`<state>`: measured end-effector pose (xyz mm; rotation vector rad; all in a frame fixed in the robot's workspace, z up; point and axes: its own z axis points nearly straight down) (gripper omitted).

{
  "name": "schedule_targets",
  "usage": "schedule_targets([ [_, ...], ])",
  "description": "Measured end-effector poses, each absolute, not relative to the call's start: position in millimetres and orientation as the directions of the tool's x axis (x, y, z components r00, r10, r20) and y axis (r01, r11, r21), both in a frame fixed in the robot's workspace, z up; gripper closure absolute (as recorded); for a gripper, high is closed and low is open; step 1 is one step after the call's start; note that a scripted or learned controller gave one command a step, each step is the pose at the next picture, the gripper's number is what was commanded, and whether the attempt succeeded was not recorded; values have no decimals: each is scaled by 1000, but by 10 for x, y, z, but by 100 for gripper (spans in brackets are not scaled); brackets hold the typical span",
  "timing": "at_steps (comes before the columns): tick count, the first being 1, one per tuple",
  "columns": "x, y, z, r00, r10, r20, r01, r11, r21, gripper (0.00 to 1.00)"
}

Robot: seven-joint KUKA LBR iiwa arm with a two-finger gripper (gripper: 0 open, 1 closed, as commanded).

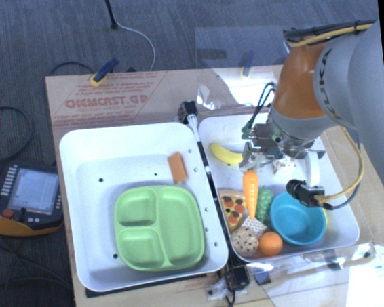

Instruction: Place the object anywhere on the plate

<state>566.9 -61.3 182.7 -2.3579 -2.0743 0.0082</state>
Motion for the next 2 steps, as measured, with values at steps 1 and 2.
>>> schedule_targets([
  [1, 5389, 438, 1825, 122, 993, 1, 993, -122, -7, 100],
  [2, 5390, 403, 1825, 127, 992, -2, 992, -127, -6, 0],
])
